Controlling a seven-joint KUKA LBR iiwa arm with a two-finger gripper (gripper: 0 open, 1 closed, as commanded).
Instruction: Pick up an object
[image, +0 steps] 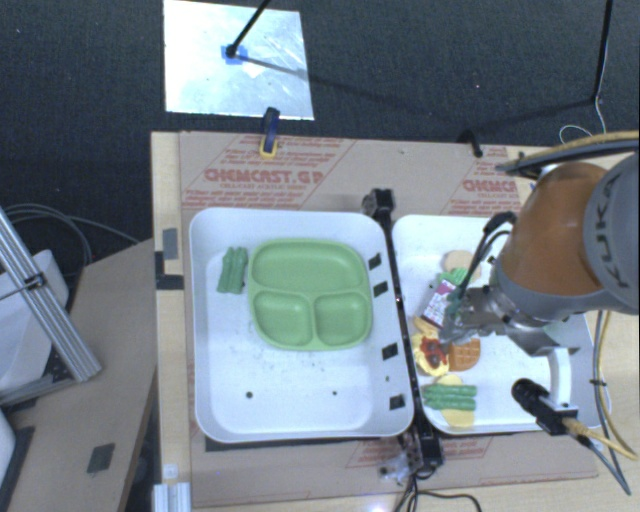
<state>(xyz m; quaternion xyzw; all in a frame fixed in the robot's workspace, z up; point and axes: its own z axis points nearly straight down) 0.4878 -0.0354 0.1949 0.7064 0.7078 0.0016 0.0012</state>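
My gripper (452, 330) hangs low over the left part of the right bin (500, 425), among a cluster of toy foods. Beneath and beside it lie a red and yellow piece (431, 355), an orange waffle-like piece (465, 354), a pink and white packet (439, 300) and a pale round piece (456, 262). A green bean-like piece (450, 396) rests on a yellow piece near the bin's front. The arm's orange band and grey wrist (560, 240) cover much of the bin.
The left bin (215, 390) holds a green three-compartment plate (308, 294) and a small green bean piece (233, 270) to its left. A black divider with clips (392, 300) runs between the bins. Cables hang at the right edge.
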